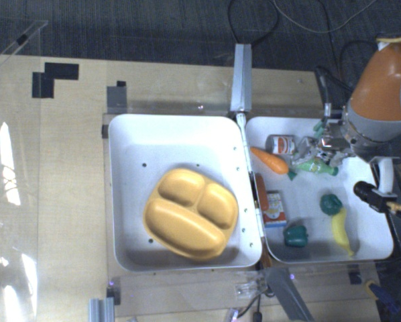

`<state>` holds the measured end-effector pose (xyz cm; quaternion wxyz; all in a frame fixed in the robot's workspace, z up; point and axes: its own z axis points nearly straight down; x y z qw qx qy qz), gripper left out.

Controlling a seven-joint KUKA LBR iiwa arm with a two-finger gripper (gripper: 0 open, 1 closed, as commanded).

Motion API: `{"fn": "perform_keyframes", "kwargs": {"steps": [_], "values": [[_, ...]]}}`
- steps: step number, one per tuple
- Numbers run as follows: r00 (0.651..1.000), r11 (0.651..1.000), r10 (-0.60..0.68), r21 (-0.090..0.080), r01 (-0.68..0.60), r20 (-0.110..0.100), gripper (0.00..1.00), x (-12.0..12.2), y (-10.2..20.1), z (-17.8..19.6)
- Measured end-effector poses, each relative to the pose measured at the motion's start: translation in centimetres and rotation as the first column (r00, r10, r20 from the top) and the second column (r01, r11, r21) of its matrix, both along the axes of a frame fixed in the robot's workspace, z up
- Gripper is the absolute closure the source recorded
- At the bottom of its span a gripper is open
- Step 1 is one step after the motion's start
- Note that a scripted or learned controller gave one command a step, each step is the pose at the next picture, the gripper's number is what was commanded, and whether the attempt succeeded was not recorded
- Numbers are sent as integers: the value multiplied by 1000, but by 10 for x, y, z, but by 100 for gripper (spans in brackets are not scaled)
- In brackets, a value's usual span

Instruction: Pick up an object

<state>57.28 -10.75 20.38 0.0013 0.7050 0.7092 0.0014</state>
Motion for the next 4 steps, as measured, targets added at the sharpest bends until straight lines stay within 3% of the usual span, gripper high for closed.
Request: {"fn": "perform_keyframes", "kwargs": {"steps": [1, 2, 3, 4], "values": [[995, 995, 100, -5, -100, 18, 0, 30, 0, -90], [1000, 1000, 2, 0, -2, 3, 0, 58, -7, -116], [999, 999, -35, -3, 35, -39, 0, 88, -16, -120], [998, 1000, -30, -5, 30, -55, 100, 84, -17, -113]]}}
